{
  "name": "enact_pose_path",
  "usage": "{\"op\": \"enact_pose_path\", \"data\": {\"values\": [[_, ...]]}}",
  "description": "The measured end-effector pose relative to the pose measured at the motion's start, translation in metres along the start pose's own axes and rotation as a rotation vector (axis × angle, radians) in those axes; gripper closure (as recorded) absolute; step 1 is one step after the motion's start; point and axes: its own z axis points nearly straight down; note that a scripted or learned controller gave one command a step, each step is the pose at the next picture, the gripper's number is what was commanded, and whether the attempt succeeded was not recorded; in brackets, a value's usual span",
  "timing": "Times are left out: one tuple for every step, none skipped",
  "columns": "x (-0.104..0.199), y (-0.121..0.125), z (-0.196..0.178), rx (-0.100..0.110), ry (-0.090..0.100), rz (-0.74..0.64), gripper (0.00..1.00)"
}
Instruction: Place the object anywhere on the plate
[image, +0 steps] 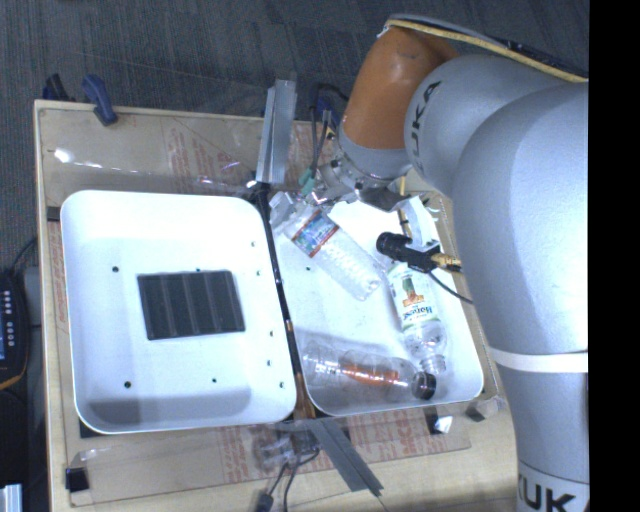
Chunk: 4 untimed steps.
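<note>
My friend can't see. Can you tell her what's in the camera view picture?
A big grey robot arm with an orange band reaches from the right over the right white bin, which holds three clear plastic bottles. The left white bin holds a dark ridged plate.

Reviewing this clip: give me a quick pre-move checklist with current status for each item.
1. Dark ribbed rectangular plate in the left white bin unobstructed: ok.
2. Clear plastic bottles reachable in the right white bin: blue-labelled, orange-labelled, red-labelled: ok.
3. Gripper over the right bin's far corner: ok.
4. Jaws open or shut: cannot tell.
5. Object held: cannot tell.
6. Bottle on plate: not ok.
</note>
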Motion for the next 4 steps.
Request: {"op": "enact_pose_path", "data": {"values": [[0.083, -0.019, 0.001, 0.002, 0.001, -0.191, 1.00], [0.172, -0.041, 0.001, 0.001, 0.000, -0.210, 1.00], [0.086, -0.015, 0.002, 0.001, -0.001, -0.002, 1.00], [0.167, -0.045, 0.001, 0.002, 0.000, -0.036, 1.00]]}}
